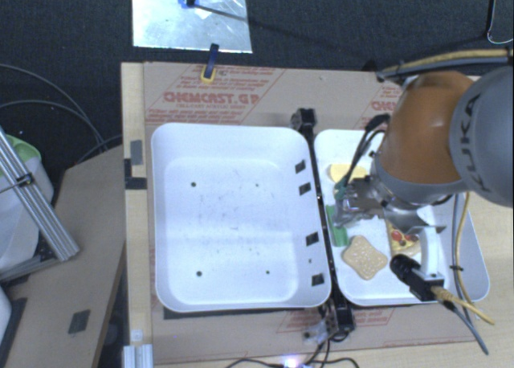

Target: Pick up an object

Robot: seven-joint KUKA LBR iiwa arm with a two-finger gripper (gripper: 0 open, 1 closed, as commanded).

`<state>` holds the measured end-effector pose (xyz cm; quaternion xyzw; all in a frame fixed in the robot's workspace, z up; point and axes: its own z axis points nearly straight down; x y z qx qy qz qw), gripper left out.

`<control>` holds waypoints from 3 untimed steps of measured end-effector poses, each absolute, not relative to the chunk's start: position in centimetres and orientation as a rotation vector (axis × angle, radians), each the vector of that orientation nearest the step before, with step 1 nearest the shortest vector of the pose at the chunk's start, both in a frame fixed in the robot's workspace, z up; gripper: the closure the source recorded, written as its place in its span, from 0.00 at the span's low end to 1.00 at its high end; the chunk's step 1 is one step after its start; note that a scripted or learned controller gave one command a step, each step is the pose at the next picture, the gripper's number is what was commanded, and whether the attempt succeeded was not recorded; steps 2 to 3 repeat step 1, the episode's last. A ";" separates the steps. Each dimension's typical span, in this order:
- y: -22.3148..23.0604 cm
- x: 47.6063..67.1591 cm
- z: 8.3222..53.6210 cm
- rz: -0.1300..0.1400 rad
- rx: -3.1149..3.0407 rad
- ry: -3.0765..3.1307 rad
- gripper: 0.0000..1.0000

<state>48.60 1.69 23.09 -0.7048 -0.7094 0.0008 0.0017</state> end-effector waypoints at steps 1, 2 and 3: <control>7.8 48.7 24.7 -0.005 -2.209 -2.233 1.00; 7.8 48.7 24.7 -0.005 -2.209 -2.233 1.00; 7.8 48.7 24.7 -0.005 -2.209 -2.233 1.00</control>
